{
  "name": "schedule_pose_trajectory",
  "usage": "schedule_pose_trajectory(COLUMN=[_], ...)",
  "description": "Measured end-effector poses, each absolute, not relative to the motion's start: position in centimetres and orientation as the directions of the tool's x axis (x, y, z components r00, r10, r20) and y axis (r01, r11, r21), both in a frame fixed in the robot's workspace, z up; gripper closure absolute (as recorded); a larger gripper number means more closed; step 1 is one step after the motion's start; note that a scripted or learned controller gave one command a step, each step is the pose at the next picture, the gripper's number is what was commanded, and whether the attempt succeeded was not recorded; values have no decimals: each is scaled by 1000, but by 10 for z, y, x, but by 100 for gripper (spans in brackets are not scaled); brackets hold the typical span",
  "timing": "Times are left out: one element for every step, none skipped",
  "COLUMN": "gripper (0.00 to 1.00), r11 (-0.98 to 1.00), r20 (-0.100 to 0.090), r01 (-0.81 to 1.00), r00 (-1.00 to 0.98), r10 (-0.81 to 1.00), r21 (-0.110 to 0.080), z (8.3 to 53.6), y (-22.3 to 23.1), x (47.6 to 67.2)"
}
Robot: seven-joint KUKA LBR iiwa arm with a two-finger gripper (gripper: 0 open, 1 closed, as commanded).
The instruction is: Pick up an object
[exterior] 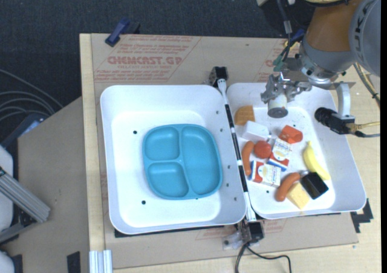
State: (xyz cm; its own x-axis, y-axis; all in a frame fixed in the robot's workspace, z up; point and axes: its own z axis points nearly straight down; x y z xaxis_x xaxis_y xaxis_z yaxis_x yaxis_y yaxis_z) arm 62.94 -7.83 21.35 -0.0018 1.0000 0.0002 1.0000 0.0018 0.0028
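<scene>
Blue is what I meet first from the left: a sectioned plate [181,161] lying flat in the left bin [121,105], which sits on the tabletop [91,72]. Taking that plate as my landmark, the right bin [347,163] lies just to its right, and the loose items are all in there. Nearest the plate I see a tan bread roll [244,115], a white block [256,130] and an orange carrot-like piece [247,156]. Further right of the plate are a red tomato-like piece [262,149], printed packets [266,173], a sausage [286,185], a yellow banana [312,160] and a black block [314,185]. Up and to the right of the plate, the gripper [277,107] hangs over the right bin's far end; whether its fingers are spread or pressed together I cannot tell.
</scene>
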Motion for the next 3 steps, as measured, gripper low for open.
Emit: schedule_pose_trajectory(gripper=[100, 100, 100], r11=[-1, 1, -1], r20=[1, 1, 0], r01=[1000, 1000, 1000], r00=[1, -1, 1], r10=[1000, 1000, 1000], r21=[-2, -4, -3], z=[260, 261, 251], y=[-80, -5, -52], x=[565, 538, 490])
